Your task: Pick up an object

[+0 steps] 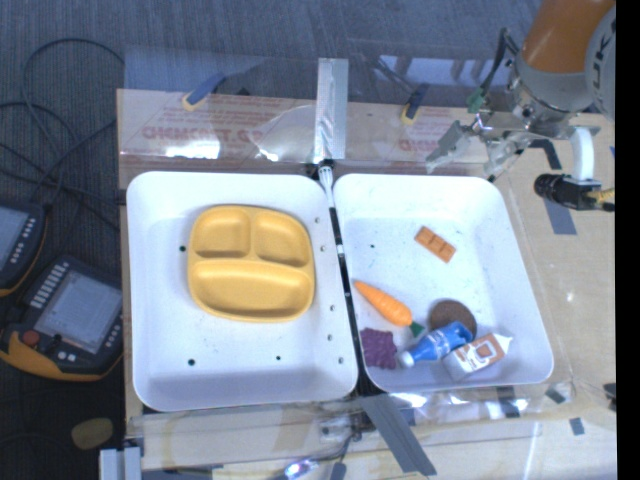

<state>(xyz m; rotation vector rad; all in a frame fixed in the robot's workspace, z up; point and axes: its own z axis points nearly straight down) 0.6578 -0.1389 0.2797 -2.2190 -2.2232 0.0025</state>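
The right bin [500, 218] holds a small orange block [435, 244] near its middle. Along its front lie a carrot [383, 304], a purple lump [378, 348], a blue bottle [436, 346], a brown disc [452, 315] and a small white and orange carton [477, 354]. My gripper [470, 154] hangs above the far rim of the right bin, well away from all of these. It is open, its fingers [444, 147] are spread, and nothing sits between them.
A yellow divided plate [250, 262] lies in the left bin [150, 358]. A metal strip [331, 108] stands behind the seam between the bins. Clamps and tape hold the cardboard backing [200, 128] beyond them.
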